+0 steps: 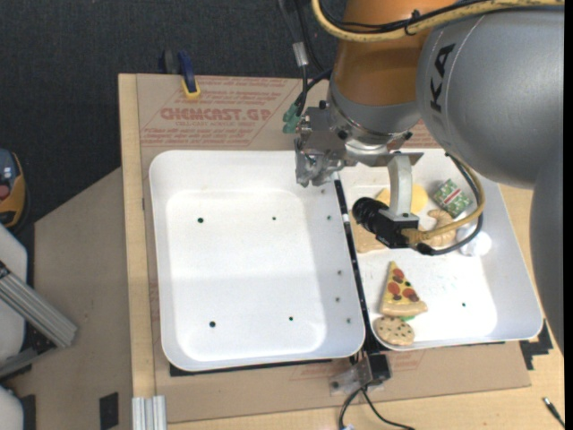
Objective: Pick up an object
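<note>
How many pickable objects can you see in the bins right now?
4 clearly, all in the right bin: a pizza slice and a cookie by its near edge, a yellow piece and a green-and-white packet farther back, by the arm. The arm may hide more.

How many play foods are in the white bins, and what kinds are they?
Pizza slice: 1
Cookie: 1
Yellow wedge: 1
Green and white packet: 1
Total: 4 that I can tell, all in the right bin. The arm covers part of that bin, so more may be hidden.
</note>
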Tool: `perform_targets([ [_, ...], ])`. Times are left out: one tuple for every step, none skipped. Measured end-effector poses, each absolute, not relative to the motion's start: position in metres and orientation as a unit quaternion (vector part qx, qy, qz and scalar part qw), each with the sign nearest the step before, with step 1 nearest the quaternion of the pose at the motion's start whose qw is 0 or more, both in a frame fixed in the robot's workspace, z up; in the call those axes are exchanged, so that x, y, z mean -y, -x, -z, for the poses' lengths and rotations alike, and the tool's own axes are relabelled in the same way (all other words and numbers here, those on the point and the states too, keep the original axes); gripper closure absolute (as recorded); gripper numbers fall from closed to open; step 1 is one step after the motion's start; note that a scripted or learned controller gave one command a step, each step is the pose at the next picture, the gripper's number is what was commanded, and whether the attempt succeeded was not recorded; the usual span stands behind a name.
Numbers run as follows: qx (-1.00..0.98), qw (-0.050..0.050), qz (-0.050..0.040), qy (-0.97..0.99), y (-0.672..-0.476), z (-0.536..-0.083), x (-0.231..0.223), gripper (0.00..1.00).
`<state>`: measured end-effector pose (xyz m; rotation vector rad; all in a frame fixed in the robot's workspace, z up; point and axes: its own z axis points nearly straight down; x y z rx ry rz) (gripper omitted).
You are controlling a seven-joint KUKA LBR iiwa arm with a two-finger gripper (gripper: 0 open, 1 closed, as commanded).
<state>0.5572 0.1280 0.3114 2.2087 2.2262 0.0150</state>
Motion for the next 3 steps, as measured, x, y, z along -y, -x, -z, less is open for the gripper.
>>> perform_targets([
  [-0.710,0.000,-0.0011,-0.705,-0.569,-0.275,-0.201,1.00],
  [-0.709,-0.004,0.0059,-0.705,-0.506,-0.191,-0.226,1.00],
  [-0.708,0.004,-0.0063,-0.707,-0.578,-0.286,-0.224,1.00],
])
